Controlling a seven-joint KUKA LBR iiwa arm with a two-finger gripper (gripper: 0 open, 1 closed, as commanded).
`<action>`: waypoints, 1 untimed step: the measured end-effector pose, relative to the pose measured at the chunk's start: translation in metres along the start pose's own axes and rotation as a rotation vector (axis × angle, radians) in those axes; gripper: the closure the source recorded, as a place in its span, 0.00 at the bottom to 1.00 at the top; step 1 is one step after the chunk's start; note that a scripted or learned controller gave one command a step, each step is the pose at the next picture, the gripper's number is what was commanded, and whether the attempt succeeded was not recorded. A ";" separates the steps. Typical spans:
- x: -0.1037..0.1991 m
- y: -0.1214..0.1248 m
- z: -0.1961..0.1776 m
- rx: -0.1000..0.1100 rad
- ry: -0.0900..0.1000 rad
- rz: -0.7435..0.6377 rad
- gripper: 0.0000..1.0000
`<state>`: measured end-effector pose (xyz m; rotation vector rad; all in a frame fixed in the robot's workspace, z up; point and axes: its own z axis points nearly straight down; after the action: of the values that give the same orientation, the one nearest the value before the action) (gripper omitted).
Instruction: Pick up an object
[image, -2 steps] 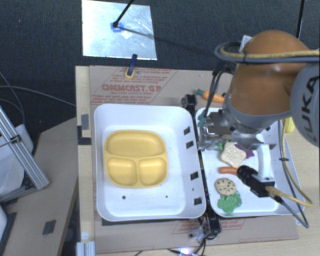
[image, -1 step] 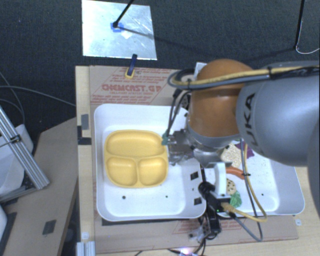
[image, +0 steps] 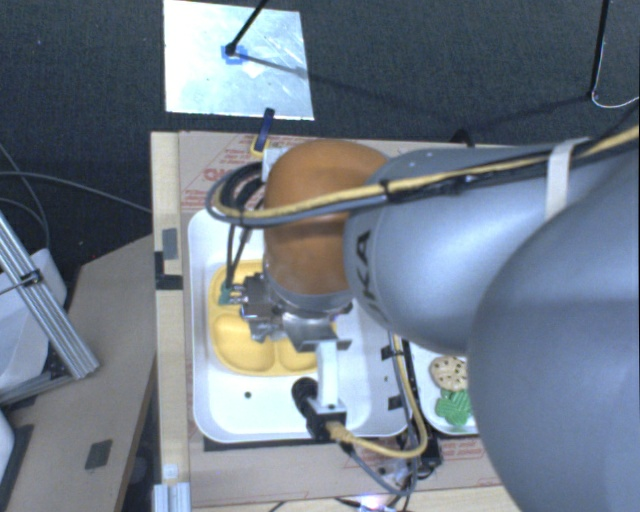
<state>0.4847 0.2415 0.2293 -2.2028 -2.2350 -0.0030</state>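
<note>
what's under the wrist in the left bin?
A yellow object lies on the left bin floor, partly covered by the wrist. The tool and anything directly beneath it are hidden by the arm.

One fixed camera looks down slantwise over both bins (image: 205, 400).

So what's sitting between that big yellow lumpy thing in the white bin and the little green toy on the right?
In the camera view, the arm's grey wrist hardware and cable bundle lie between the yellow object and the green toy.
</note>
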 end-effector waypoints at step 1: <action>-0.039 0.041 0.110 0.002 -0.006 0.017 1.00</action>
<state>0.5261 0.2033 0.1195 -2.2235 -2.2187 0.0053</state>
